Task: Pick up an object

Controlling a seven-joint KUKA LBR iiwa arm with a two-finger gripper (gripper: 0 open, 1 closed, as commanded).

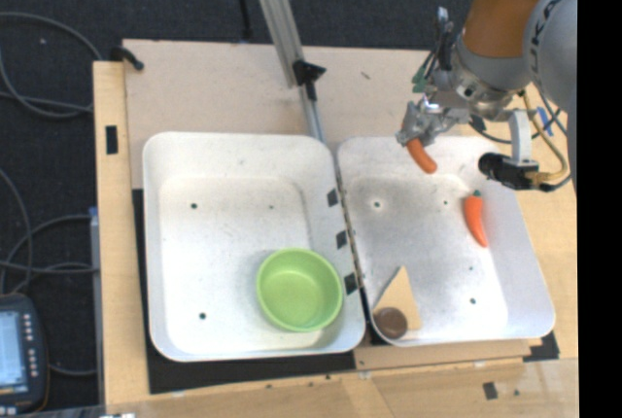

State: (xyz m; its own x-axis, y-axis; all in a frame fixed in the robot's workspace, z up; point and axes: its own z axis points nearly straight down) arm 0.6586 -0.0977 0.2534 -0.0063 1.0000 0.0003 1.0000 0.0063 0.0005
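Observation:
My gripper (419, 136) hangs over the far edge of the right bin (437, 241), and a small orange carrot (422, 156) sticks out from between its fingers, tilted down to the right and lifted off the bin floor. A second orange carrot (475, 219) lies on the right side of the same bin. At that bin's near left corner rest a tan wedge (399, 295) and a brown round piece (391, 320). A green bowl (299, 289) sits in the near right part of the left bin (214, 212).
A slanted aluminium post (280, 17) rises from the bench behind the seam between the bins. A black part (505, 171) with cables hangs by the arm at the right bin's far right corner.

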